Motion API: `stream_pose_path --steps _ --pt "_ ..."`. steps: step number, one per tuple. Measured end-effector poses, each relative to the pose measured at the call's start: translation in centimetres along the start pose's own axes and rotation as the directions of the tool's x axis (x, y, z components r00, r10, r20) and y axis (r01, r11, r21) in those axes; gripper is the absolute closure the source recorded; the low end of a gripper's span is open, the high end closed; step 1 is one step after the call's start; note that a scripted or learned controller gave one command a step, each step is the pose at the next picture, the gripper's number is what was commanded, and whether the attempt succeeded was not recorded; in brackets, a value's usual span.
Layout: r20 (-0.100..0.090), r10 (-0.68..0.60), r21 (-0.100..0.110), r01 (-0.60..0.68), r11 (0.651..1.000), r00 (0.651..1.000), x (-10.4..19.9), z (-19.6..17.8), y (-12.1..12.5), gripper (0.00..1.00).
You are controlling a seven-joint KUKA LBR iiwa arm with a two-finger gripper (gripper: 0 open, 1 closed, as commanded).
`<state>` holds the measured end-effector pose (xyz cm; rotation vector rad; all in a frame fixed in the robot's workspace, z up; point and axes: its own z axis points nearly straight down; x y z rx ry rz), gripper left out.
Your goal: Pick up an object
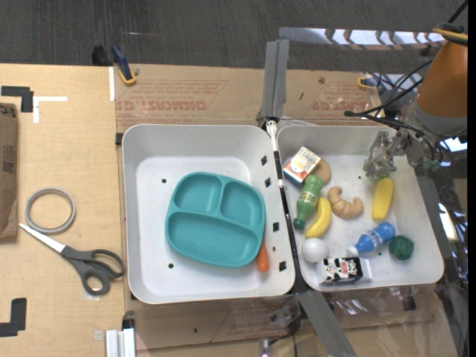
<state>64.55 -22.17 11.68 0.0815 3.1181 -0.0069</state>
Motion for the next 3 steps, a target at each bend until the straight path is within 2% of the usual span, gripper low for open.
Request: stream_pose_path --steps 1,2,3 --pt "0.000 0.000 0.000 0.000 1.000 1.000 0.0 0.0 0.0 0.00" --pt "-0.020 0.116 -0.003 -0.116 0.993 0.993 4.6 2.3 0.0 0.00" --pt "-0.013 0.114 -0.001 -0.114 0.993 0.993 4.4 1.2 0.0 1.00"
